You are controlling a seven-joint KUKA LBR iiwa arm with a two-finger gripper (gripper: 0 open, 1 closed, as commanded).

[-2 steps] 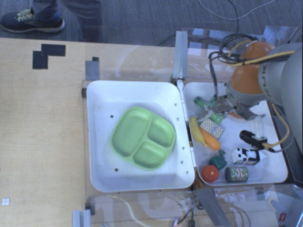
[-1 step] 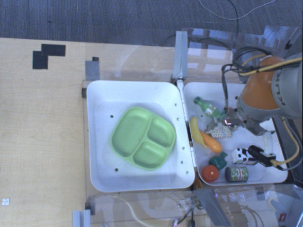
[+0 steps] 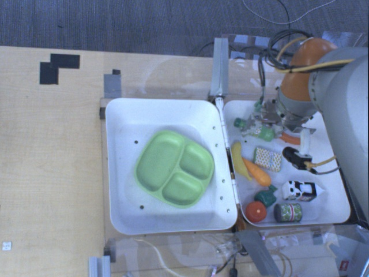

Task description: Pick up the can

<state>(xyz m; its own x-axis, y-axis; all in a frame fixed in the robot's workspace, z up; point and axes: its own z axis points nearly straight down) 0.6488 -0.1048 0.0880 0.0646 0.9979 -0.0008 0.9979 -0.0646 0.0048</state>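
The can (image 3: 288, 212) is a small dark cylinder with a greenish label. It lies on its side near the front edge of the right bin (image 3: 340, 203), between a red tomato (image 3: 256, 211) and the bin's right wall. My gripper (image 3: 260, 122) hangs over the far left part of the same bin, well away from the can, just above a small green object (image 3: 266, 134). The grey arm with its orange band (image 3: 308, 62) reaches in from the right.
The right bin also holds a banana (image 3: 236, 157), a carrot (image 3: 258, 172), a patterned pad (image 3: 268, 158), a dark green piece (image 3: 266, 196), a black-and-white cow-patterned item (image 3: 301, 190) and an orange piece (image 3: 290, 138). A green divided plate (image 3: 174, 168) lies in the left bin (image 3: 124, 154).
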